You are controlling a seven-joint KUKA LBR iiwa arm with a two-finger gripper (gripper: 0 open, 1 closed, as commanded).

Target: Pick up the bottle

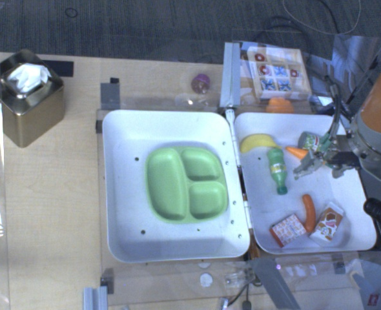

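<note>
Bottle (278,170), green, lies flat in the right bin (355,237) at centre-right of the frame; the pincer (307,165), fingers spread and holding nothing, hovers just right of it.

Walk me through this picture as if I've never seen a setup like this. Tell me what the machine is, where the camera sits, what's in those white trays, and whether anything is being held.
One camera looks down at a slant on a wooden bench. The machine is a robot arm, grey with an orange band, reaching in from the right. At its end is the claw, two fingers for grasping, hovering low over the right bin.

Its job is to pick up the green bottle, which lies on the floor of that bin just left of the claw. Nothing shows between the fingers, so it holds nothing yet.

Around the bottle lie a yellow piece, a small orange piece, an orange sausage-shaped toy and two little cartons. The left bin contains a green divided tray. A metal tissue box stands on the bench at far left.
</note>
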